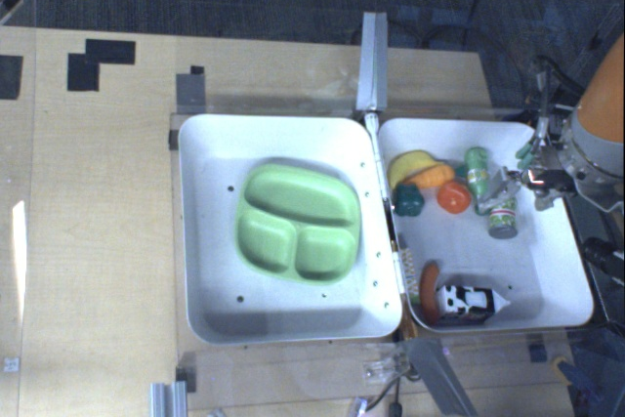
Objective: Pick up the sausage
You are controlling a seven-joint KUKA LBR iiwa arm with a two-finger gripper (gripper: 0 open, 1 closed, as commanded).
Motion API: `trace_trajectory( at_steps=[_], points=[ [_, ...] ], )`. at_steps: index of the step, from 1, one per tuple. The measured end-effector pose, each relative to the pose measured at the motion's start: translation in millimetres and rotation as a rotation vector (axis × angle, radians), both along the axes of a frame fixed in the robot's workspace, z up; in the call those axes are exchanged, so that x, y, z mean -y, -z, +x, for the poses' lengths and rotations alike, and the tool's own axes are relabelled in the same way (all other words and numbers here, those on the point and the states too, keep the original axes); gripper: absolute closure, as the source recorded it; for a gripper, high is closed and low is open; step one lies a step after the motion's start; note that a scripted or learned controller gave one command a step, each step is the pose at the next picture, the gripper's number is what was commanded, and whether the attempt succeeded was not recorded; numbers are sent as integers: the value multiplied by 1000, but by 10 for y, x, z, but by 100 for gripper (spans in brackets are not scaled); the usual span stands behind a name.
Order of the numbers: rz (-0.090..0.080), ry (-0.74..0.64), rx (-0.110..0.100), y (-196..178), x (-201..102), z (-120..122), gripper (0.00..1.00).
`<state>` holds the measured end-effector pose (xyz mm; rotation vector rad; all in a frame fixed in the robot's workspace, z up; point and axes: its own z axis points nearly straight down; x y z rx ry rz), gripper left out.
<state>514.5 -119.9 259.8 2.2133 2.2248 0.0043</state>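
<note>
Dark carpet lies behind a pale wooden worktop (98, 239) that bears two shallow white bins side by side, with a cable looping on the floor at the top. Inside the left bin (210, 303) sits a green tray (298, 222) with three compartments, set near the middle.

Over in the right bin (557, 293), several small things are gathered. Near the top left corner are a yellow banana (408, 165), an orange piece (436, 176) touching it, a teal item (407, 201) just below, and a red-orange ball (453, 197) beside that. A green bottle (477, 169) lies near the ball, pointing up the bin. The sausage (429, 282), reddish brown, lies near the bin's lower left corner, upright in the view, touching a black-and-white toy (469, 302) on its right.

From the right edge the arm (604, 127) reaches in, its orange band just showing above the grey wrist. Its claw (500, 200) hangs over the upper middle of the right bin, just right of the bottle and ball, well apart from the sausage. A small grey cylinder (503, 222) sits at the claw's lower tip; whether it is part of the claw or a loose thing cannot be told. Whether the claw is spread or closed cannot be told either, as its metal parts blur together.
</note>
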Motion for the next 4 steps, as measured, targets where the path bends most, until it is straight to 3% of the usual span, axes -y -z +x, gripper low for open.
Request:
trace_trajectory(
  at_steps=[1,2,3,4],
  points=[
    [1,96,-2,954,-147,-269,0],
    [2,316,-1,1672,-242,609,0],
    [3,314,2,1563,-251,623,100],
    [3,314,2,1563,-251,623,0]
  ],
)
